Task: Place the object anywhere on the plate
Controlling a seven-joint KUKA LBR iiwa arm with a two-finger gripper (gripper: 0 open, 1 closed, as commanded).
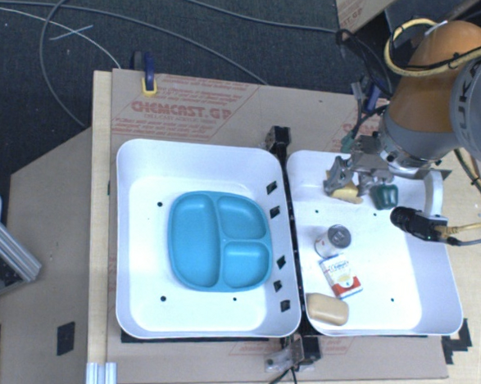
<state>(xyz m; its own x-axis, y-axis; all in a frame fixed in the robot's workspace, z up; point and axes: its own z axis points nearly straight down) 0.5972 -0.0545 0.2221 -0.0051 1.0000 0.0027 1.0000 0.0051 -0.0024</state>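
**Gripper working at the far edge of the right bin, plate waiting in the left**

A small pale yellowish object [349, 194] is lying at the far side of the right bin [413, 314], directly under the gripper [346, 180], which is hanging low over it; whether it is sitting between the fingers is not something the view is making clear, and the gripper's opening cannot be told either. A dark teal piece [384, 195] is showing just to the right of it, beside the wrist. Nearer the middle of the same bin, a small can with a silver top [334, 238] is standing, with a white and red packet [341, 275] lying just beside it and a tan, soap-like oval block [327, 309] resting at the near edge. The blue three-compartment plate [220, 241] is sitting in the centre of the left bin [140, 221], well apart from the objects. Both bins are resting on the cardboard-covered bench [189, 101].
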